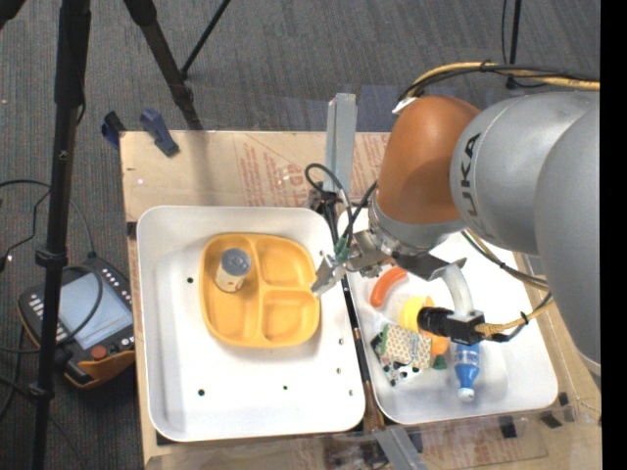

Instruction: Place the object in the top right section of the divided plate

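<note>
Hovering end effector (326, 278) at divided plate (261, 293) right rim, finger state unclear, small jar (233, 269) top-left section

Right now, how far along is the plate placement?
Done: a small cup-like object already sits in the yellow divided plate, but in its left section. In hand: nothing visible; the gripper hovers at the plate's right edge with nothing seen between its fingers. Left: the top right section is bare, and the other items, including a blue bottle, lie in the right bin.
</note>
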Action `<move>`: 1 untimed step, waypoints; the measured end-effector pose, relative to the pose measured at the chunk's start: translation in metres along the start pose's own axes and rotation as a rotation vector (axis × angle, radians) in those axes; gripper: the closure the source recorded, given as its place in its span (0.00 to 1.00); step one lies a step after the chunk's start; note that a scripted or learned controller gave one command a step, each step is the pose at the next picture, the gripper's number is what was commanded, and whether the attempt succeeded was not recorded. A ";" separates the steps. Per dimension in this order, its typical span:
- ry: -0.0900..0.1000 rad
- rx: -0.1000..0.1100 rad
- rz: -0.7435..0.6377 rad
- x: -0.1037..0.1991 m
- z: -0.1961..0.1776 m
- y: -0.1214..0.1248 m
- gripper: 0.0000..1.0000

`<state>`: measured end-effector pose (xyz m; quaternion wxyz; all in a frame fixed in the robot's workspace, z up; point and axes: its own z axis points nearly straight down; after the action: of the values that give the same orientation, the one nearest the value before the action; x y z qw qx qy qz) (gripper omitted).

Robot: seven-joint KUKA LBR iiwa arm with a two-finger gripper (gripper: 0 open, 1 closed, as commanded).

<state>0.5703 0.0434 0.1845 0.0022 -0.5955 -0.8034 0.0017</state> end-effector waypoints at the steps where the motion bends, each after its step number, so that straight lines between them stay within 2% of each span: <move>1: -0.001 0.001 0.094 0.065 0.005 0.044 0.00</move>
<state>0.5930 0.1185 0.1791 0.0019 -0.6325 -0.7746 0.0026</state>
